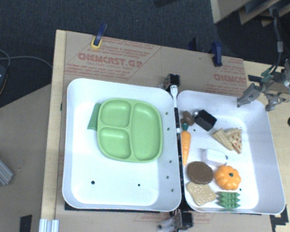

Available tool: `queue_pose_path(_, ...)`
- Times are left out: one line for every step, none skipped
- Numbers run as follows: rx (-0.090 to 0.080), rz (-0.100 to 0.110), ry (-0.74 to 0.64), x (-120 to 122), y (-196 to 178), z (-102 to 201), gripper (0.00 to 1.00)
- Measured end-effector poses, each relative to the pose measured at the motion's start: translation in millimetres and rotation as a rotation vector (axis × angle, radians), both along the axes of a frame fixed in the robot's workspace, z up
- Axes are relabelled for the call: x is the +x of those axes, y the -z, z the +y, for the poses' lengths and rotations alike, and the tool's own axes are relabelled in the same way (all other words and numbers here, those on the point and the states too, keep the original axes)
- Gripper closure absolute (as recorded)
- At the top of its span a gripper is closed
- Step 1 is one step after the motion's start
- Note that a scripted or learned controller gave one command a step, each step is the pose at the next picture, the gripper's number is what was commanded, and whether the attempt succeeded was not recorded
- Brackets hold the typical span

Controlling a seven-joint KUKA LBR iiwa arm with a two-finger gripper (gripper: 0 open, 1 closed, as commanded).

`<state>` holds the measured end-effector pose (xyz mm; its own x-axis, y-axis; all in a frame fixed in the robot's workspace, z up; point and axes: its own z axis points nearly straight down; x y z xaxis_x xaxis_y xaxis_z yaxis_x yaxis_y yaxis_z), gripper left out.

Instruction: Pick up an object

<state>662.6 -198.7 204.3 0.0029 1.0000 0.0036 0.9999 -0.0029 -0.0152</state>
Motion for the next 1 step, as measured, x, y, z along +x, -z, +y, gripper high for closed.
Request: queue_pose_path(-0.004, -0.015, -0.003, 3.2, -9.7, 0.3, 0.0)
